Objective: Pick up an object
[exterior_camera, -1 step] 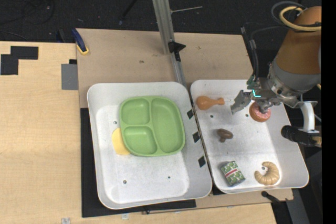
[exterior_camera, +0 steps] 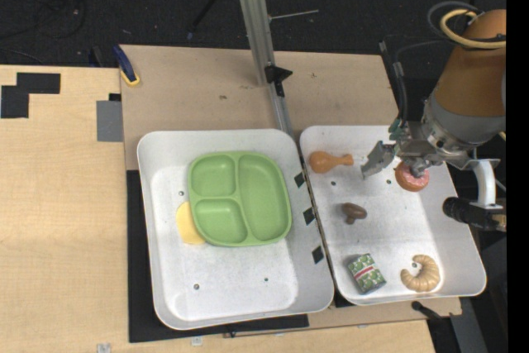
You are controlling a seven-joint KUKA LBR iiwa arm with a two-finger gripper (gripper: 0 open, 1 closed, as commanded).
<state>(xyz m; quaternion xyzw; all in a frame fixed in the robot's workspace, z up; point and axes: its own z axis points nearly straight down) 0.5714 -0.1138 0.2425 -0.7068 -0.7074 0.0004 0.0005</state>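
My gripper (exterior_camera: 395, 162) hangs over the far part of the right bin (exterior_camera: 450, 240), its fingers spread open with nothing between them. One grey finger (exterior_camera: 374, 159) points toward an orange drumstick-shaped toy (exterior_camera: 330, 161) just to its left, apart from it. A pink-red donut (exterior_camera: 411, 177) lies directly under the gripper's right side, partly hidden by it. In the same bin lie a small brown piece (exterior_camera: 354, 212) in the middle, a green packet (exterior_camera: 364, 273) at the front, and a tan croissant (exterior_camera: 421, 273) at the front right.
The left bin (exterior_camera: 165, 277) holds a green divided plate (exterior_camera: 240, 198) with a yellow piece (exterior_camera: 188, 226) peeking from under its left edge. A metal post (exterior_camera: 258, 37) rises behind the bins. Black clips (exterior_camera: 307, 215) sit along the seam between the bins.
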